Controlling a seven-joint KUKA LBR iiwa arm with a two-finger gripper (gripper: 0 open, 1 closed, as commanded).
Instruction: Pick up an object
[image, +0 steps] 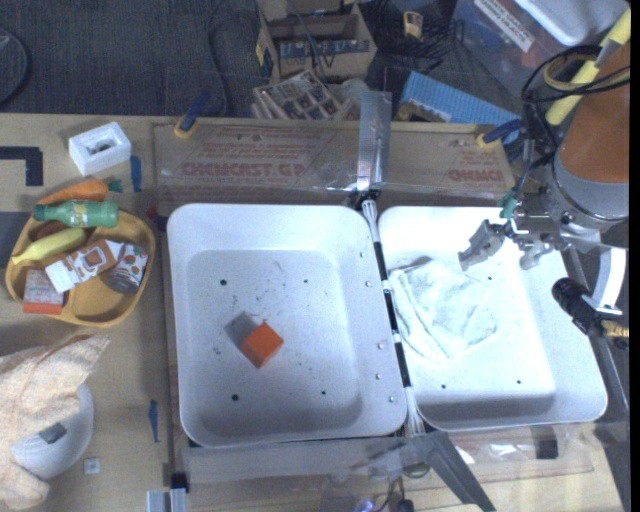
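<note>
An orange cube (263, 344) lies in the left white bin (200, 240), a little left of its centre, with a grey shadow patch beside it. A crumpled white cloth (445, 305) lies in the right bin (570, 395), against its left wall. My gripper (503, 252) hangs over the upper right part of the right bin, just above and right of the cloth. Its two grey fingers (480, 244) stand apart with nothing between them. The cube is far to the gripper's left, across the divider between the bins.
A yellow bowl (125, 305) with toy food and small packets sits left of the bins. A white box (100, 147) is at the back left, and a cloth (40, 385) at the front left. A cardboard wall (270, 165) runs behind both bins.
</note>
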